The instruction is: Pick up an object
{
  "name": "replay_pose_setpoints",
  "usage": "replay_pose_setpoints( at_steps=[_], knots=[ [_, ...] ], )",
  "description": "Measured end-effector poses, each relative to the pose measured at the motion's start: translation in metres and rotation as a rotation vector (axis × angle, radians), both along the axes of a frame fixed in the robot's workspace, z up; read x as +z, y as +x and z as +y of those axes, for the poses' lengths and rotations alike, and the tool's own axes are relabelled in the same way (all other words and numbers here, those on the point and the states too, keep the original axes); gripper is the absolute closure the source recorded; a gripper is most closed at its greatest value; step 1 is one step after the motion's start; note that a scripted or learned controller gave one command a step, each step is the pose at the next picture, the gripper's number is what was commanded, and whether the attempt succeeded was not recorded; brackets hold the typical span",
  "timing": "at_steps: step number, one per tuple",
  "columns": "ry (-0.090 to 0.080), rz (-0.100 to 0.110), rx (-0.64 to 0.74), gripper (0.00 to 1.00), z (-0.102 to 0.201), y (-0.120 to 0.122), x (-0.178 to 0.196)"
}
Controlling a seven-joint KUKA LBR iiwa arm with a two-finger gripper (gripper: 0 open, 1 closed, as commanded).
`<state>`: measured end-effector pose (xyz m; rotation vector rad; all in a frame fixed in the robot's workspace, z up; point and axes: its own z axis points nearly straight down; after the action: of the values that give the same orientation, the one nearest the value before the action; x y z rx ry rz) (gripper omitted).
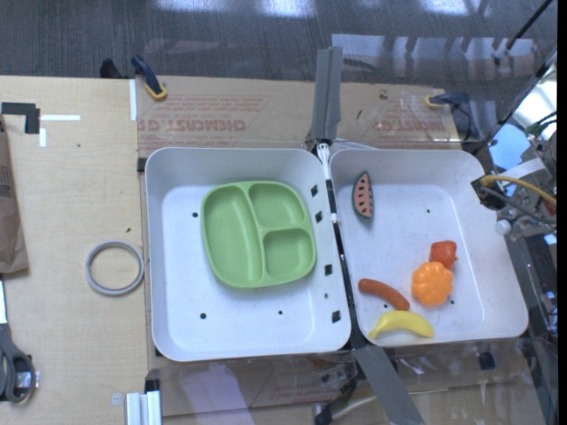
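Note:
Several toy foods lie in the right bin (pixel 461 193). A watermelon slice (pixel 362 195) rests near its far left corner. A small red piece (pixel 443 253) touches an orange pumpkin (pixel 431 283) toward the front right. A red-brown sausage (pixel 384 293) lies just left of the pumpkin. A yellow banana (pixel 402 326) sits by the front wall. In the left bin (pixel 173 255) lies a green plate (pixel 260 233) with three compartments and nothing in them.
Cables and metal hardware (pixel 518 197) crowd the right bin's right rim. A grey post (pixel 325 96) rises behind the seam between the bins. On the bench to the left lie a tape ring (pixel 115 266) and scissors (pixel 13 374).

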<state>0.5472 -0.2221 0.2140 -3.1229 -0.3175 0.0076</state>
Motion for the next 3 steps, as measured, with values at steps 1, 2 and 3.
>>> replay_pose_setpoints(
  at_steps=[1, 2, 3],
  knots=[
    [-0.002, -0.001, 0.001, 1.00, 0.0004, 0.0943, 0.0136],
    [-0.002, 0.000, 0.003, 1.00, 0.0010, 0.0933, 0.0055],
    [-0.002, 0.000, -0.001, 1.00, 0.0009, 0.0853, 0.0067]
  ],
)
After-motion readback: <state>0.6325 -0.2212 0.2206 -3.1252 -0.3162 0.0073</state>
